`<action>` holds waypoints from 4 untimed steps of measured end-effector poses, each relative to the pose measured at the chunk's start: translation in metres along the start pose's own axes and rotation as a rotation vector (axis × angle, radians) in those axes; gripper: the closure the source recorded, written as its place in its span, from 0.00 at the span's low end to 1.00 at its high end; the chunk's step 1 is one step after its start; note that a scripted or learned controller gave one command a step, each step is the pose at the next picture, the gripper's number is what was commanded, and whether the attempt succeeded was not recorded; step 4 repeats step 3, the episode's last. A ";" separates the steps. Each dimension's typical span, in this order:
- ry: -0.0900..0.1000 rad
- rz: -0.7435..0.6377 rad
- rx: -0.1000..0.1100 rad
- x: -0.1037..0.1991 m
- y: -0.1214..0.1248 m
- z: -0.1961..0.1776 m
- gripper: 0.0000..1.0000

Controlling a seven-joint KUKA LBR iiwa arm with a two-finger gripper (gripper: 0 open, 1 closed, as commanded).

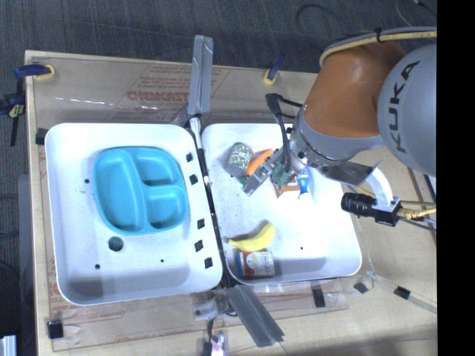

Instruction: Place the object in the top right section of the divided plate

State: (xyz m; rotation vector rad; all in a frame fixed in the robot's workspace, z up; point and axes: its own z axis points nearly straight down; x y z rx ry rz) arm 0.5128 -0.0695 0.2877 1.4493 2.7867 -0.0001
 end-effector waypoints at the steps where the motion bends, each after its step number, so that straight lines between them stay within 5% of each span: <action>1: 0.002 -0.032 0.004 0.018 0.043 0.032 1.00; 2: 0.003 0.062 0.004 0.012 0.019 0.097 1.00; 3: 0.000 -0.067 0.000 0.020 0.053 0.096 1.00; 4: 0.000 -0.067 0.000 0.020 0.053 0.096 1.00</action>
